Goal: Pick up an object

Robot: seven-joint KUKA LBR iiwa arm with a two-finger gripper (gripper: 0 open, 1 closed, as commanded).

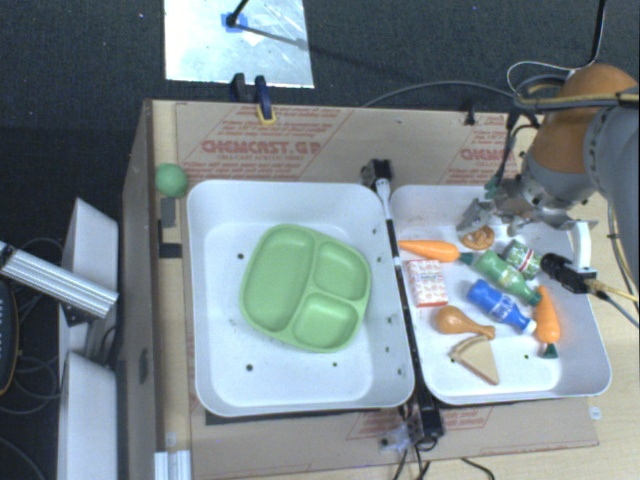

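The task looks barely begun, since every item in sight lies loose on a bin floor and nothing is lifted. The gripper (pixel 487 213) sits low over the far end of the right bin (pixel 585 373), and just beside its tips lies a small brown round piece (pixel 478 237); whether the tips touch it I cannot tell, and how wide the fingers stand I cannot tell either, as the wrist and shadow hide them. Other candidates lie near: an orange carrot (pixel 428 251) by the dividing wall, a green bottle (pixel 505 271), a small can (pixel 522 257), a blue bottle (pixel 499 305), a red-and-white packet (pixel 428 285), a tan drumstick-shaped toy (pixel 458 320), a wedge of bread (pixel 477 359) and a second carrot (pixel 547 318) at the right side. The left bin (pixel 215 268) holds a green divided plate (pixel 305 286). What remains, by my reading, is the whole grasp: closing on one item and raising it clear
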